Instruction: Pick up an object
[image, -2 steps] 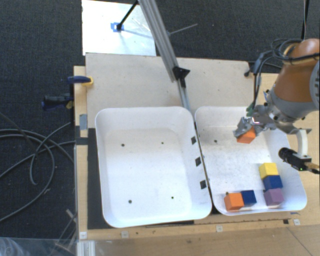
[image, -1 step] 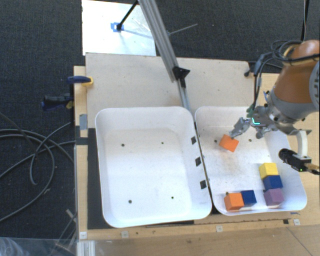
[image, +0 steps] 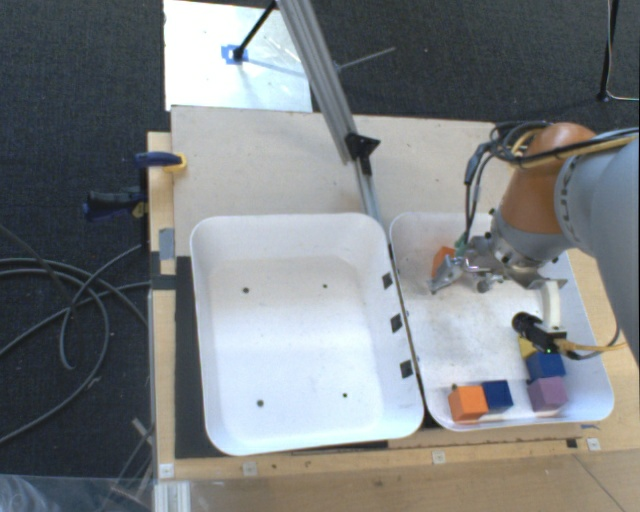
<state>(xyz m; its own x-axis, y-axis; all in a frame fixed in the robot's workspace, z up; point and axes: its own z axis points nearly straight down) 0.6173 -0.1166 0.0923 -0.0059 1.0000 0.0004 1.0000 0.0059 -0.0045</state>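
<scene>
A shallow white plastic left bin (image: 290, 340) and a matching shallow white plastic right bin (image: 462, 335) are sitting side by side on the pale beige tabletop (image: 260, 160), their inner walls touching.

The right bin is holding five small blocks. Along its near edge a small orange cube (image: 467, 402) is resting against a small dark blue cube (image: 497, 395). A little to the right, apart from that pair, a small purple cube (image: 547, 394) is sitting in the near right corner. A second blue cube (image: 546, 365) is sitting just behind it, and the two are touching. Towards the far left corner of the same bin, well apart from the other four, a small orange block (image: 441, 261) is lying close to the bin's left wall.

The grey arm with the orange band (image: 590, 200) is reaching in from the right and hanging over the far half of the right bin. Its metal pincer (image: 447, 277) is pointing left, low over the bin floor, with its tip just beside the small orange block and seemingly touching it. Whether the pincer is standing wide or narrow cannot be told from this slant, nor whether the block is clasped in it.
</scene>
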